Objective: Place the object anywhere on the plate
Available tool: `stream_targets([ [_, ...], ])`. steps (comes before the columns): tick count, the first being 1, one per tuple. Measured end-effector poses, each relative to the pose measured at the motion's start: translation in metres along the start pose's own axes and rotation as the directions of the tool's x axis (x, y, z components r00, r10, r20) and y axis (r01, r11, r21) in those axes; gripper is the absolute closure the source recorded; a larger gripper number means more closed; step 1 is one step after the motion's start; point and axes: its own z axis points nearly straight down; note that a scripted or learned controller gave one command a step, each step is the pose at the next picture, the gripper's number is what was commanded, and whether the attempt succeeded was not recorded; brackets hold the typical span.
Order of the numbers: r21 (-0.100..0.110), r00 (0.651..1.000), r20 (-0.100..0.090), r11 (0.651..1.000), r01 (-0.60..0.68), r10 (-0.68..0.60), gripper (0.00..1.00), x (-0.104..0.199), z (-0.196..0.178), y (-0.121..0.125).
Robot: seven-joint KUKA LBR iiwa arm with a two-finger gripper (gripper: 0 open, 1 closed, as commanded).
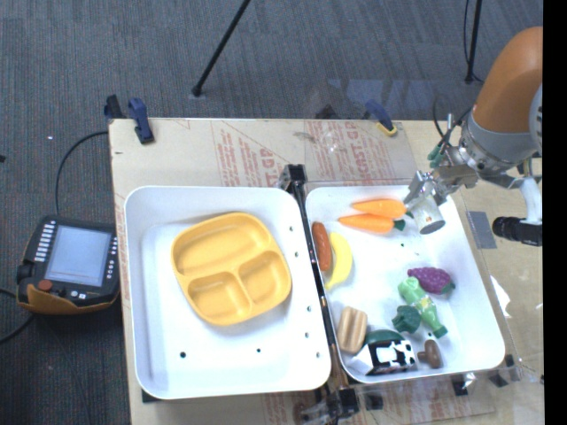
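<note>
- A black and orange teach pendant with a grey screen (69, 265) lies at the far left of the frame, off the bench.
- The yellow three-compartment plastic plate (231, 266) sits in the left white bin (151, 361), nothing on it.
- In the right white bin (469, 264): a brown sausage (322, 245) beside a yellow banana (340, 259), two orange carrots (372, 215), purple grapes (431, 279), green vegetable pieces (418, 306), a tan bread piece (352, 328), a black-and-white cow toy (390, 354).
- The gripper (425, 206) hangs at the upper right, just beside the carrots; how it is set, I cannot tell. Nothing shows between it.
- Judgement: the pick is not yet made. Next it must descend onto one toy, likely a carrot, clamp it, then carry it left across the bin walls to the plate.
</note>
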Motion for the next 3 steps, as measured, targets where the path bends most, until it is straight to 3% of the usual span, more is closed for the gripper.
stream_targets([
  [1,0.008,1.000,-0.006,1.000,0.001,-0.001,1.00,0.110,0.037,-0.062],
  [2,0.004,0.999,-0.002,0.999,-0.046,0.046,1.00,0.192,0.035,-0.052],
  [3,0.002,0.990,0.000,0.990,-0.139,0.139,1.00,0.268,-0.002,-0.047],
])
